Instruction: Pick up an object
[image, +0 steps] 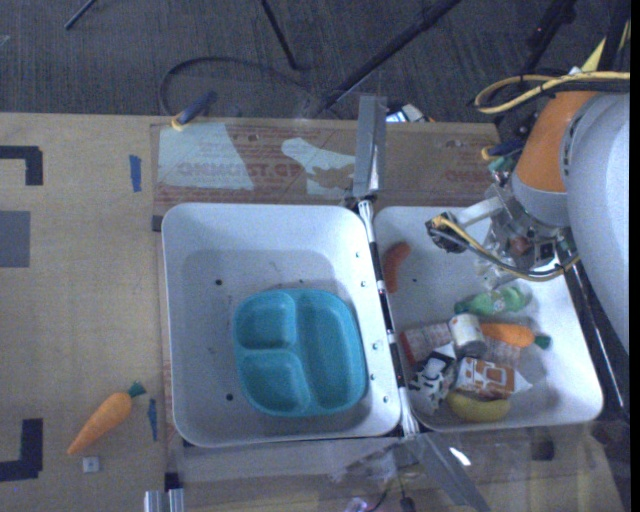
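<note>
Nearest to us, along the near edge of the right bin (585, 400), sits a crowded little heap: a yellow banana (478, 406) against the near wall, an orange-and-white carton (486, 378) resting on it, and a black-and-white toy (432, 374) just beside them toward the bin's inner wall. Just behind these we see a reddish flat packet (428, 340), a small white can (465, 330) and an orange carrot (508, 334) with its long axis running across the bin, leaf end pointing to the outer wall. A green object (497, 300) lies just beyond the carrot, and a red-orange oblong piece (396, 262) lies alone by the inner wall, its long axis running from near to far.

The left bin (190, 300) carries a blue divided plate (300, 350) toward its near edge. Out on the tabletop (70, 330), near its near-left corner, a second toy carrot (100, 421) lies apart from everything.

The end effector (510, 245) hangs over the far half of the right bin, close to the outer wall, under the orange-banded wrist. Cabling and the wrist body cover its tip, so we cannot tell whether it is released or clenched, and we see nothing carried in it.

No particular object is named, so we judge the green object and the carrot the likeliest candidates: both lie just toward the near edge from the end effector, almost directly below it. A grasp on the carrot would want to close across its short width, that is, along the near-to-far direction.
</note>
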